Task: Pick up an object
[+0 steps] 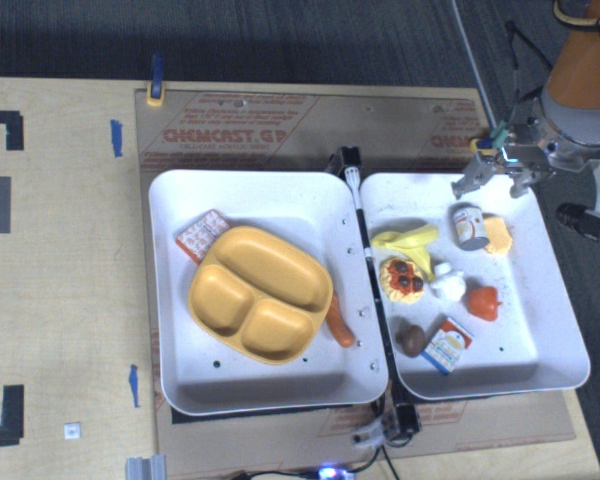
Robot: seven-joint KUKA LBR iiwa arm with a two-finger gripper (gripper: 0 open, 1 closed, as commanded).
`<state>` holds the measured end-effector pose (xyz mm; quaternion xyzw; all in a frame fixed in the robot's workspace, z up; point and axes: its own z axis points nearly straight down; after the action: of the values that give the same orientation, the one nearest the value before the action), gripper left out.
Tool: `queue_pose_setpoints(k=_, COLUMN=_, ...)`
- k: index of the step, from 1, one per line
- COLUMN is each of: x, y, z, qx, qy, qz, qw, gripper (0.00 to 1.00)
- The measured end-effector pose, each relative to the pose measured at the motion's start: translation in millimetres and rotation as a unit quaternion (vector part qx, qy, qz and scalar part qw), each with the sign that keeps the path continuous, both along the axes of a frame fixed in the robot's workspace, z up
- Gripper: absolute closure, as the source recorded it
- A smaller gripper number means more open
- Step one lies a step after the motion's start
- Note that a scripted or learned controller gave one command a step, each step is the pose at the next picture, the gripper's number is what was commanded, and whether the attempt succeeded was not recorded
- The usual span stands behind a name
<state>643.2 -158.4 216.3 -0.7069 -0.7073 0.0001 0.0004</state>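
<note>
Fig. Approach step, pre-grasp. Gripper [497,175] hangs over the far right corner of the right bin [565,353], fingers spread wide w/ nothing between them. Nearest candidate: small can [468,226], just below the gripper, touching a yellow block [497,235]. Others in same bin: banana [405,237], red pepper [483,302], small carton [445,348]. Left bin [170,268] holds a yellow divided tray [260,293], a carrot [340,325] beside it. Next move, as judged: descend over the can, straddle it, then close; the block alongside leaves little finger room.
</note>
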Motion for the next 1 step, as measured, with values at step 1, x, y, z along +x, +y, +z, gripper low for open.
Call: queue_pose_setpoints(k=1, x=-15.2, y=-45.4, z=-121.0, qx=-0.0005, qy=-0.002, qz=0.0, qw=1.0, gripper=0.0)
